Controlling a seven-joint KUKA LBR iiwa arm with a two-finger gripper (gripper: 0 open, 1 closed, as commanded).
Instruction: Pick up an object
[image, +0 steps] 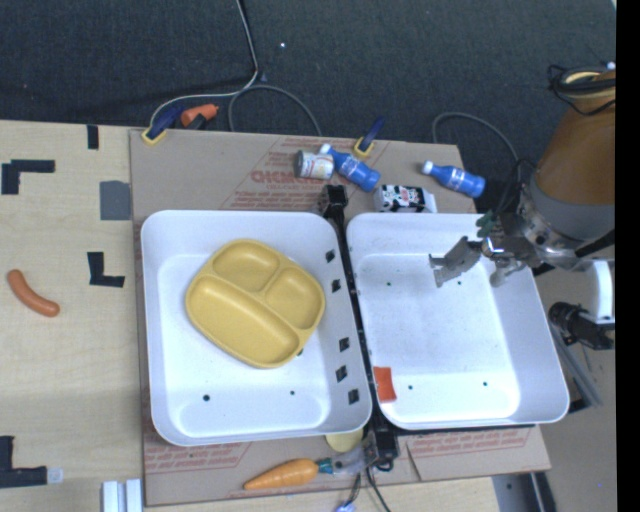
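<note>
Two white bins on bench. Yellow divided plate (256, 302) lies in left bin (165, 250). Gripper (455, 262) hovers over right bin (530, 390), fingers apart, nothing between them.

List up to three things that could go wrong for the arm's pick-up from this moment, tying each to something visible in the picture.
1. The gripper hangs over the right bin, while the yellow divided plate lies in the left bin, so a descent here may grasp nothing.
2. The plate is wide and flat, so two fingers may slip off its rim.
3. Crossing over, the arm might catch the black clips along the bins' shared edge.
</note>
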